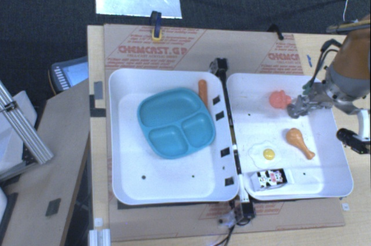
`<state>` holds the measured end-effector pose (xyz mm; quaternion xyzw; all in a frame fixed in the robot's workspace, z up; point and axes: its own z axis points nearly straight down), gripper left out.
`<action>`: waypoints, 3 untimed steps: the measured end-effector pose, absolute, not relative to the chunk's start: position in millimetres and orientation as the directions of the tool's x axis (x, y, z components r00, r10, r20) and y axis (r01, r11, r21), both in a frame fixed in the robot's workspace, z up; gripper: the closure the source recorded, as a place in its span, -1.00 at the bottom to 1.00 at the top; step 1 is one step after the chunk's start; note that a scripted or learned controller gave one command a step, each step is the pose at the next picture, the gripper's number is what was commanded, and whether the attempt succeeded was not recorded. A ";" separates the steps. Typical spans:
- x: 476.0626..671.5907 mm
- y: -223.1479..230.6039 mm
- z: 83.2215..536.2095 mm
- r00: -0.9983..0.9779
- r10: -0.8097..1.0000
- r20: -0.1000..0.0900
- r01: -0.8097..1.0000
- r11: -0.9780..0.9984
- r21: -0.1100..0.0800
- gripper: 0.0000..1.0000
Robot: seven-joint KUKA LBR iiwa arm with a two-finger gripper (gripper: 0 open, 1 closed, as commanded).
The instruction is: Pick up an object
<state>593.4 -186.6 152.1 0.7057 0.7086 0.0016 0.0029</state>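
My gripper hangs over the right bin, near its upper middle, just right of a pink toy. A toy chicken drumstick lies below the gripper. A toy fried egg sits left of the drumstick, and a small black-and-white box lies near the bin's front edge. Nothing shows between the fingers.
The left bin holds a blue divided plate and an orange carrot-like stick by its right wall. A black divider with clips runs between the bins. The arm's wrist sits over the right bin's far right corner.
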 end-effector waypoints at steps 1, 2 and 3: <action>595.2 -187.1 206.8 -0.005 1.000 -0.002 1.000 0.005 0.007 1.00; 603.0 -137.9 200.6 -0.009 1.000 0.001 1.000 0.009 0.003 1.00; 606.2 -80.0 198.1 -0.010 1.000 0.002 1.000 0.010 0.001 1.00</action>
